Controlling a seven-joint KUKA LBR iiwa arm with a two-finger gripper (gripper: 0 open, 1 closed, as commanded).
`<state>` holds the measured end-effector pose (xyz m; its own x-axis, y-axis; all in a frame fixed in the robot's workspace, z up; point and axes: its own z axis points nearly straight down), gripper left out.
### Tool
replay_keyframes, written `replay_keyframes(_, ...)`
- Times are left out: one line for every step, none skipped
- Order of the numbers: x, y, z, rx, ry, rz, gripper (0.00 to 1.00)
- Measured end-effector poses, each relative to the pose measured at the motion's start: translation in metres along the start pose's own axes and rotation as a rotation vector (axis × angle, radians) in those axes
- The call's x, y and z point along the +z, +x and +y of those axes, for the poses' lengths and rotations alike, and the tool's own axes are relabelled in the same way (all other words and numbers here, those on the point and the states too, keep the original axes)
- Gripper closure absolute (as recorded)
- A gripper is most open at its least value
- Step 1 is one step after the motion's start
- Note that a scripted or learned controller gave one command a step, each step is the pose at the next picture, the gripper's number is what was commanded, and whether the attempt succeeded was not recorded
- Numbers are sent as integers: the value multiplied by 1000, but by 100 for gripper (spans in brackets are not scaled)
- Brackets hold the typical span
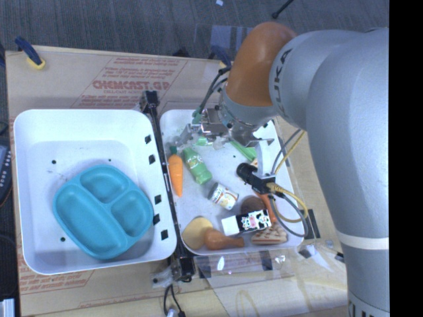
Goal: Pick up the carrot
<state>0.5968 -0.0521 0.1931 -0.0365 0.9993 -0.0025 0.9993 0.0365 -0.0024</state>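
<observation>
The carrot (176,175) lay against the right bin's (285,238) left wall, hard to straddle; the gripper (210,125) hovered nearby, its state beyond telling

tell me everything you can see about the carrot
The carrot is a small orange toy, plastic by its smooth look, with a whitish stub at its top end. It lies flat on the floor of the right bin, hard against that bin's left wall, pointing along it. A green bottle lies just to its right. The gripper is above it in the view, apart from it.
</observation>
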Motion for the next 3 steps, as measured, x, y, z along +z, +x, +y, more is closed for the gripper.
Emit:
replay_keyframes(1,45,-3,223,2,2,0)
replay_keyframes(-15,-6,-11,341,4,-3,0)
replay_keyframes(2,10,2,514,2,0,0)
